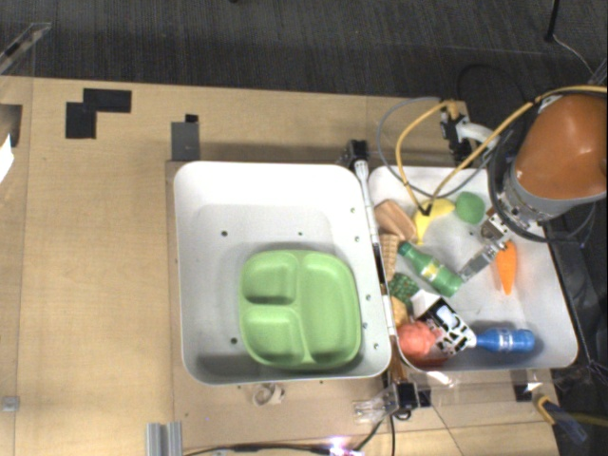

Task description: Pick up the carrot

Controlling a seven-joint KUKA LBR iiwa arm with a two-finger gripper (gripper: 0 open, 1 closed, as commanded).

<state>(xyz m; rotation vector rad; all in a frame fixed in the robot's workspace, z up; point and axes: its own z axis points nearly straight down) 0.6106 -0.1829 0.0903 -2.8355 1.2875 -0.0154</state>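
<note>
The carrot (506, 266) lies in the right bin (556, 326), just right of the gripper (482, 255); its fingers look narrowly parted, gripping nothing, left of the carrot.

Carrot (506, 267) in right bin (556, 297), gripper (486, 247) just beside

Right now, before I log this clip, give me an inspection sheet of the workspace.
Surface: wooden bench, two white bins.
Job's things: carrot on the right bin floor, right side.
Clutter: green tray in the left bin; green bottle, blue bottle, green ball, other toys in the right bin.
Hand: hand just left of the carrot.
Cables: yellow cable looping over the right bin.
Surroundings: dark floor.
</note>
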